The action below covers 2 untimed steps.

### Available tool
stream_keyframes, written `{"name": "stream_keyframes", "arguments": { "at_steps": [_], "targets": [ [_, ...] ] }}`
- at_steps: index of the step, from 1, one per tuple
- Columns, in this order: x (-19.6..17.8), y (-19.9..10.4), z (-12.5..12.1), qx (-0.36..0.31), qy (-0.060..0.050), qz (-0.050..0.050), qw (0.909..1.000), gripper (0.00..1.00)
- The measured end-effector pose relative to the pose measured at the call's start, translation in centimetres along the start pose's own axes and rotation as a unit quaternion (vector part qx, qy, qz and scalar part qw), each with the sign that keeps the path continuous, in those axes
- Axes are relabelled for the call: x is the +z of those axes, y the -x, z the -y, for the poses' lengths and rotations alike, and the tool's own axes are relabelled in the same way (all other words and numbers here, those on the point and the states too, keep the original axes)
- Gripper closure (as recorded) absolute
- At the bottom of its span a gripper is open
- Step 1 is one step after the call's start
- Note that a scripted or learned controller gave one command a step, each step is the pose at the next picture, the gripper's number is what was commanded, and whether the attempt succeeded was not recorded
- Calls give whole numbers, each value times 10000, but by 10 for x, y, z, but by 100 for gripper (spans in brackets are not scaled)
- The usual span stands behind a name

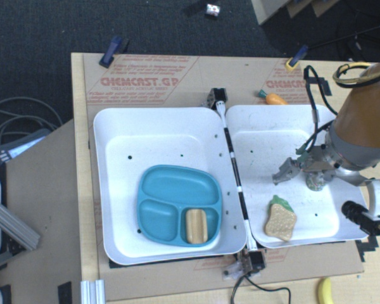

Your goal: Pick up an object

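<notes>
A tan, sandwich-like piece with a green leaf edge [280, 220] lies at the front of the right bin [266, 132]. In the left bin [152, 132] sits a blue divided plate [171, 195] with a small tan bread-like piece [196, 225] in its front right compartment. My gripper [291, 170] hangs over the middle of the right bin, just behind and to the right of the sandwich piece. Its grey fingers [284, 173] point left, spread apart, with nothing between them.
An orange carrot-like item [275, 98] lies on the bench behind the right bin. Blue clamps [113, 50] sit at the bench's back corners. A yellow object [325, 291] lies near the front right. Black cables run along the arm.
</notes>
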State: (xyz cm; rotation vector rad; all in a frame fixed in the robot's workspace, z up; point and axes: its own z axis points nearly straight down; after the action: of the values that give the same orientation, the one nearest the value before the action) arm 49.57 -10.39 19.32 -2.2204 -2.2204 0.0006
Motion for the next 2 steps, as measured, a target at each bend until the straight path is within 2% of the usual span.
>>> {"name": "stream_keyframes", "arguments": {
  "at_steps": [1, 2],
  "targets": [
    [92, -10, 18, 4, -10, -1, 10000, 0],
    [73, 8, -70, 1, 18, 7, 10000, 0]
  ]
}}
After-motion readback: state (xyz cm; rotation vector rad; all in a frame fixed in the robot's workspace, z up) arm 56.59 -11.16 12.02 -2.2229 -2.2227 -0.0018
